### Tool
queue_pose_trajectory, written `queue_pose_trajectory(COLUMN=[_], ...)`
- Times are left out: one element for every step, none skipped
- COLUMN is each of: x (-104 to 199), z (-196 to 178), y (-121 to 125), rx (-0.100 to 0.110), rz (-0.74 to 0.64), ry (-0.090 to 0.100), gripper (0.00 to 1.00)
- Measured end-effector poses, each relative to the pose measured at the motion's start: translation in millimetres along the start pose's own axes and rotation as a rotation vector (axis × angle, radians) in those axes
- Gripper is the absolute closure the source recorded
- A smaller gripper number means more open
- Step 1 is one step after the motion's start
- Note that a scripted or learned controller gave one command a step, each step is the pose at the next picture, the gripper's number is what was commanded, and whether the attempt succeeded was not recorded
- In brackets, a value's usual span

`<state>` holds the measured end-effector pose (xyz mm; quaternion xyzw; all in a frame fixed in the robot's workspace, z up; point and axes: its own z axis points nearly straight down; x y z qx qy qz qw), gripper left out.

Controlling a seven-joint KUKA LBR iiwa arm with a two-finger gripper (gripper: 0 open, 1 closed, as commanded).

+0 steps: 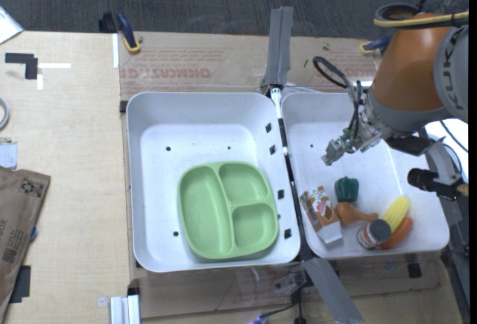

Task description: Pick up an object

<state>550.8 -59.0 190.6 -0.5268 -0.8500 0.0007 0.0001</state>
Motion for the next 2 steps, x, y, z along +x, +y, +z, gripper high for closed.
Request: queue_pose_trajectory(x=[-10.2, 27.5], z=[-33.3, 0.1], y=[-14.1, 35.5], rx=[-0.001, 0.001], rz=[-0.064, 0.036], ry=[-0.001, 0.0], gripper=[1.0, 1.0])
